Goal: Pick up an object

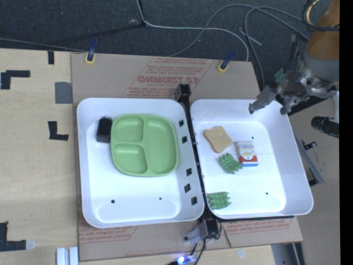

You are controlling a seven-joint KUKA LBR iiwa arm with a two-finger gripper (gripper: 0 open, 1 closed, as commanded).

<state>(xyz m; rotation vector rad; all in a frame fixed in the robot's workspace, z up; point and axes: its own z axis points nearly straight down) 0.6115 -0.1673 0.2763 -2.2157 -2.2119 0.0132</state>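
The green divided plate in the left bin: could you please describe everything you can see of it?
The green divided plate is a rounded-square tray, seemingly matte plastic, moulded into three compartments: two smaller ones along one side and a larger one beside them. It lies flat and upright on the floor of the left white bin, slightly rotated. A small black block sits against its left edge.

Two white bins (88,164), smooth plastic look, slight sheen. Green divided plate (144,145) matt plastic. Cardboard sheet (160,76) under bins, matt brown, red print. Bench top (33,164) pale wood-grain, matt. Toast slice (218,138) rough tan surface. Small carton (246,152) printed, paper-like. Dark backdrop (66,10) rough, cloth-like.
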